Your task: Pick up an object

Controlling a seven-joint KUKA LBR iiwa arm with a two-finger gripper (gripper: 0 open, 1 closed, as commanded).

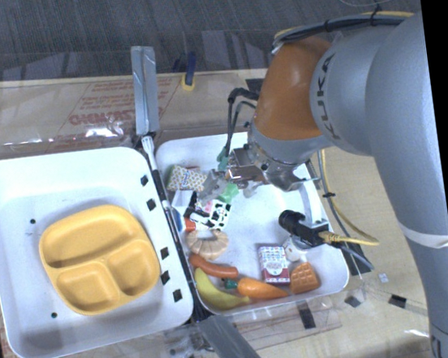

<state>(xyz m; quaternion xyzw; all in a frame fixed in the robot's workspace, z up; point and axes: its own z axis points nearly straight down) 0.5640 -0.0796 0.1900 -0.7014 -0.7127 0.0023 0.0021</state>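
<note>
The gripper (223, 184) hangs over the right bin (328, 283), above a clutter of toy food; whether its jaws are wide or narrow, I cannot tell. A yellow tray (97, 256) lies in the left bin (11, 243).

Grey arm (378, 105) reaches leftward, end effector (228, 175) lowered.

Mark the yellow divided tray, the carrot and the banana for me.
yellow divided tray (95, 256): camera view, central ridge between compartments.
carrot (263, 288): camera view, mid-body.
banana (209, 292): camera view, middle of the curve.
</note>
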